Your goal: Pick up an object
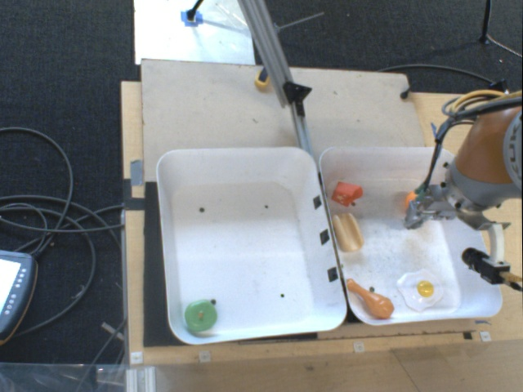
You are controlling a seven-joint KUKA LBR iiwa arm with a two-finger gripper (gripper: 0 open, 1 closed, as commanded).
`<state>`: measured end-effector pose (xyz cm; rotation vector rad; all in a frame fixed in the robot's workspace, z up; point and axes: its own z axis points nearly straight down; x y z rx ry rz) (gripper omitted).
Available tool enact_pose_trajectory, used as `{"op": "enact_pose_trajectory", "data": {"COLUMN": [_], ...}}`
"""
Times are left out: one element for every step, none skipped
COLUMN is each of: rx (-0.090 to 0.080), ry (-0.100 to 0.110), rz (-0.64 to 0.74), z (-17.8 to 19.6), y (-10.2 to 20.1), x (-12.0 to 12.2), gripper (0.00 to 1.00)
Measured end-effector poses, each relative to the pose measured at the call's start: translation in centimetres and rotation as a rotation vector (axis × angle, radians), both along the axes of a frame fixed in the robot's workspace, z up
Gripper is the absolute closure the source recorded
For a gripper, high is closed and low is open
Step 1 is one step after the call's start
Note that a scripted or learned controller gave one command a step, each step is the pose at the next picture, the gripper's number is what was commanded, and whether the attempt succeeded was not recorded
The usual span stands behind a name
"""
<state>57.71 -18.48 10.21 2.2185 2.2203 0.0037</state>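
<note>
From the camera above, I saw two shallow white bins side by side on the worktop (245, 104). The grey arm with the orange band (489, 155) reached in from the right, low over the right white bin (384, 163).

The gripper (420, 216) hung near the right side of that bin, close to the floor. A small orange thing (411, 198) sat right beside it, at its upper left edge. I could not tell if they were touching. I could not tell if the gripper was open or closed either. It was too small and dark to see, so I would not say that it held anything.

More toys lay in the same bin. There was a red block (347, 192), a tan bread roll (349, 232), an orange carrot-shaped toy (372, 299) and a white fried egg with a yellow middle (423, 289). A green round disc (200, 315) lay alone in the left white bin (237, 163).

I think the arm was at the reaching-down step, going for the small orange thing. Next it would need to close around that thing and lift straight up. Only when the toy rose with it could I call it picked up.
</note>
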Motion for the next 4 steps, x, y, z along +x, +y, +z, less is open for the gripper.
{"op": "enact_pose_trajectory", "data": {"rx": [-0.001, -0.003, -0.001, 0.002], "ry": [-0.002, -0.005, -0.001, 0.0], "rz": [-0.001, 0.004, 0.004, 0.011], "z": [4.5, 11.0, 12.5, 13.4], "y": [-0.5, -0.4, -0.4, 5.5], "x": [-0.2, 0.3, 0.4, 1.9], "gripper": [1.0, 1.0, 1.0, 1.0]}}
